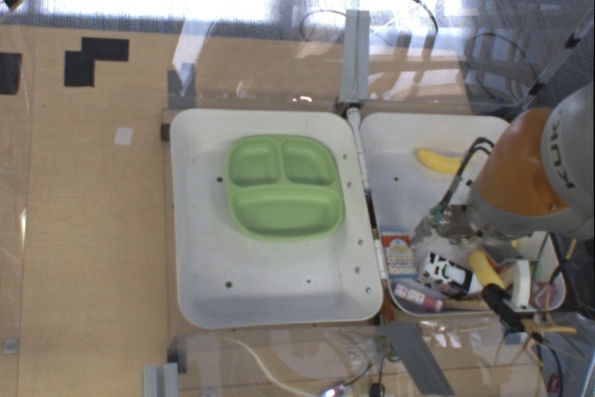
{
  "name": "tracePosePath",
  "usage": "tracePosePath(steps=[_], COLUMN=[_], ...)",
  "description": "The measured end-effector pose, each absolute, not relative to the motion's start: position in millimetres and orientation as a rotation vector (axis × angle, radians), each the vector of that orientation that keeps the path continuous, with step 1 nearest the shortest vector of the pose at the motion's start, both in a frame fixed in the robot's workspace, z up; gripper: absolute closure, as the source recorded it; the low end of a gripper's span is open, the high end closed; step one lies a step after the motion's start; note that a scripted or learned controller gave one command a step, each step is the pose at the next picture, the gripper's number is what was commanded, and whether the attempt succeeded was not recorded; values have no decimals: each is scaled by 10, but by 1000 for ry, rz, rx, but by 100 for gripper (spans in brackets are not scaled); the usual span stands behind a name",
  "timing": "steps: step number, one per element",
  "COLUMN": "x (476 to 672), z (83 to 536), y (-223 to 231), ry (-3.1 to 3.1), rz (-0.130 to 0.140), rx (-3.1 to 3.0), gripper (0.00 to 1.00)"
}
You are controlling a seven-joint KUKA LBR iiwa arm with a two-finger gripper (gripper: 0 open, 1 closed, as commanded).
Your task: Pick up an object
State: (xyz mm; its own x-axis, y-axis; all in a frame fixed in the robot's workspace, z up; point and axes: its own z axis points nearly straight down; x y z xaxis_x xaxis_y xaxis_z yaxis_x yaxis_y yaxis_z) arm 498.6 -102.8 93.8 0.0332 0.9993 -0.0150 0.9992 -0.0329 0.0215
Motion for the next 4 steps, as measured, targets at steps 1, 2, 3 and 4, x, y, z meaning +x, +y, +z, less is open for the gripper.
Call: tracePosePath(steps=[1,2,3,4], x=[5561,4921,5794,6657], z=[919,922,913,886], y=[-848,-1527,-969,-1017], ry=[2259,2344,2412,2477], rz=[18,13,20,9], rx=[2158,2064,1989,1917], gripper=[0,0,0,0])
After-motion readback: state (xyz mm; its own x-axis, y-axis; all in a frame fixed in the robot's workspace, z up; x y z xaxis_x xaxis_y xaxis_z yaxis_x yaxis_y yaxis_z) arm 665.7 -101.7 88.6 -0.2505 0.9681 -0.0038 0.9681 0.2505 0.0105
